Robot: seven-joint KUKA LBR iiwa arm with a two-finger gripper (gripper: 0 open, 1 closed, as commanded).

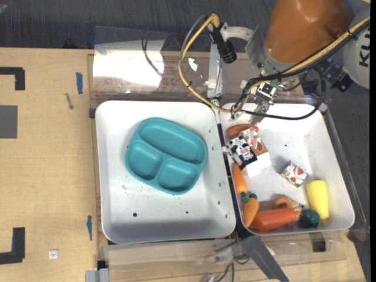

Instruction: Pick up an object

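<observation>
White bin on the right [335, 157] holds my targets: a carton [249, 151] along its left wall, a yellow piece [318, 197] near right. My gripper [264, 96] hovers at the far edge; grip width, I cannot tell. I'd drop straight onto the carton.

We look down on a pale wooden tabletop [41, 175] marked with black tape corners [14, 78] and small blue tape strips [79, 82]. Beyond its far edge lies dark grey floor [117, 4]. A clear plastic sheet [147, 69] behind the bins catches bright glare.
</observation>
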